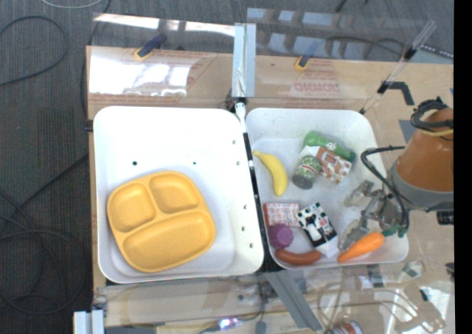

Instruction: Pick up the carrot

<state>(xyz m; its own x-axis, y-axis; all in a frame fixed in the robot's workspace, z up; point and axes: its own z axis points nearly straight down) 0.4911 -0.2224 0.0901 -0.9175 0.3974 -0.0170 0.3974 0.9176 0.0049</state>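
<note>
Right bin (346, 120), near right corner: the carrot (362, 246) lies tilted against the front rim, thick end toward the arm, tip toward the hot dog (298, 256). The claw (371, 216) sits just above and beside the carrot's thick end. Its metal parts blur into the white floor of the bin; cannot tell how far the fingers are spread, nor whether they touch the carrot.

The arm (428, 167) enters from the right, its orange band cut off by the frame edge, a black cable looping off it over the bin's right rim.

Other contents of the right bin:
- banana (274, 171) near the divider
- a green bottle-shaped item (327, 141) partly tucked behind a small printed carton (332, 164)
- a small can (306, 172) touching that carton
- a pink packet (281, 214) with a purple round piece (279, 236) overlapping its lower edge
- a black-and-white patterned box (318, 224)

The carrot is hemmed in by the front rim and the corner; open floor lies just behind it, toward the bin's right wall.

Left bin (166, 122): a yellow divided tray (160, 219) in the near left part, back half bare. Clear plastic panels behind both bins glare heavily, so the surface there is hard to read.
</note>
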